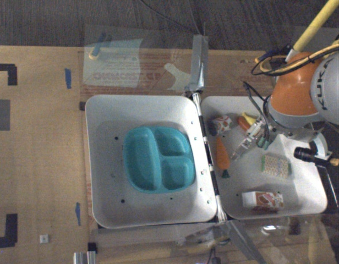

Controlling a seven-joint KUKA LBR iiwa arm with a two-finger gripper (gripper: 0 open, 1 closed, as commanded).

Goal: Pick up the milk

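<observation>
The milk [262, 200] is a small white carton with a red-brown label. It lies on its side near the front wall of the right bin [315, 202]. My gripper [239, 149] hangs over the middle of that bin, pointing down and left, just right of an orange carrot [222, 154]. The gripper is well behind the milk and apart from it, with nothing visibly held. The grey arm with its orange band [293, 95] comes in from the right.
The right bin also holds a small printed cup [222, 124], a yellow and red item [245, 120] and a speckled flat block [275, 165]. A teal divided plate [158, 158] lies in the left bin [103, 114]. Cables trail beside the arm.
</observation>
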